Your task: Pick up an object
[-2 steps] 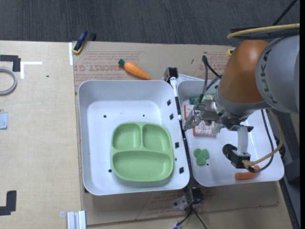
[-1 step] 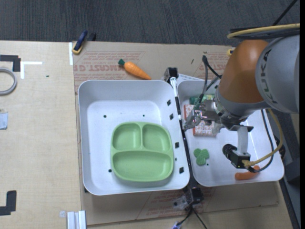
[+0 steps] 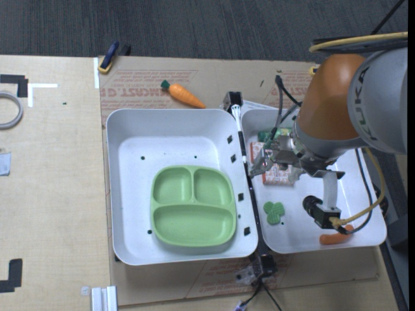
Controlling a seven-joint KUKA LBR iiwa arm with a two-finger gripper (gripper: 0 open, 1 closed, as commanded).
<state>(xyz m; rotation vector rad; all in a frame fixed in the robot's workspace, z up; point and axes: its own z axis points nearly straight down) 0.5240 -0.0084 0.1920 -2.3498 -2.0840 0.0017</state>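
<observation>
I see the end effector low in the right bin, over a red-white packet; can't tell its grip state. Green toy at 6 o'clock of it, orange piece at 4. Green divided plate in left bin.

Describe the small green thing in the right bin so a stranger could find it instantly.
Start at the right-hand white bin. On its floor by the left wall, near the front edge, lies a small green leafy toy. Unlike the orange piece further right, it is green and clumped.
</observation>
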